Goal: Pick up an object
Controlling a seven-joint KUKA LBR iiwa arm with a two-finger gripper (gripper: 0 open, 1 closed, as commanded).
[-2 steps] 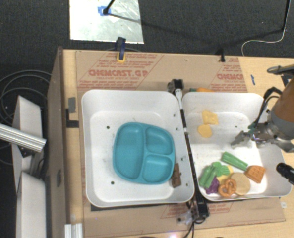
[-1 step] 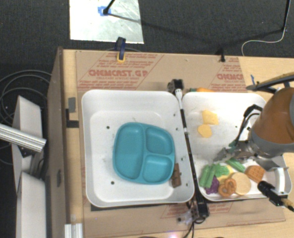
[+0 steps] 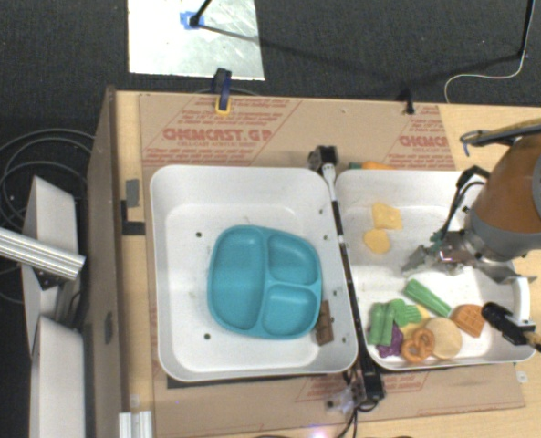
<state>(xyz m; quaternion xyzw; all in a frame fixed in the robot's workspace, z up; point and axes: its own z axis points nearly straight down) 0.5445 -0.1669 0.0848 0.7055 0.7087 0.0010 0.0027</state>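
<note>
1. The jaws (image 3: pixel 431 255) hang low inside the right bin (image 3: pixel 407 182), spread apart and gripping nothing.
2. The toy food sits piled at that bin's front edge – a green piece (image 3: pixel 428 296) lies just beside the jaws, probably the easiest pick.
3. A blue plate (image 3: pixel 264 282) rests in the left bin (image 3: pixel 183 199).

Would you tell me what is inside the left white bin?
The left white bin holds a blue divided plate, with a small brown item at its right edge. Whatever lies beneath the plate is covered.
</note>
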